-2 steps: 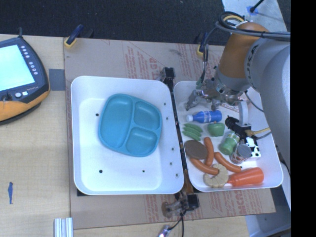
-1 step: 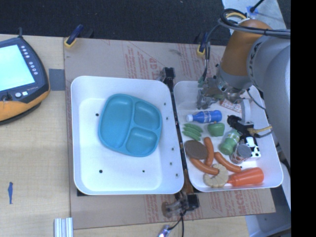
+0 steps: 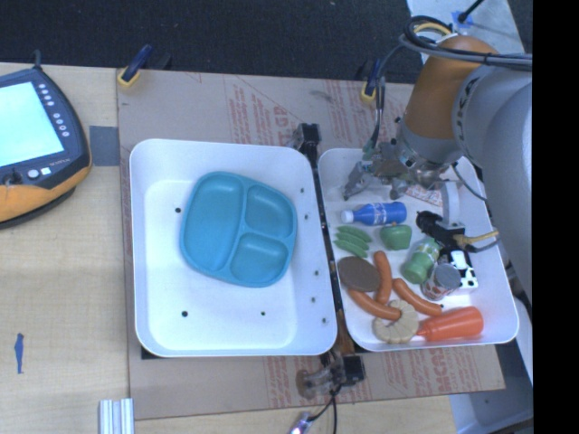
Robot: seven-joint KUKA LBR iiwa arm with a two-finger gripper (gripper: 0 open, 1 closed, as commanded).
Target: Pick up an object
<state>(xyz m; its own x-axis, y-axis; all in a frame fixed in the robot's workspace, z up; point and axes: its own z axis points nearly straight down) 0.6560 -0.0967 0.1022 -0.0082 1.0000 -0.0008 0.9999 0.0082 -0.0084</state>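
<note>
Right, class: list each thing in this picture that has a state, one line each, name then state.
gripper: over right bin's far end, holding nothing visible
blue bottle: lying on its side
green can: tilted
blue divided plate: flat in left bin, nothing on it
carrot: lying flat
handheld screen: lit

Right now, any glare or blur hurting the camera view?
Camera view: even lighting, soft shadows; the pendant screen at left is washed out white; the gripper area is slightly soft; small items by the white bin edge blur together.
</note>
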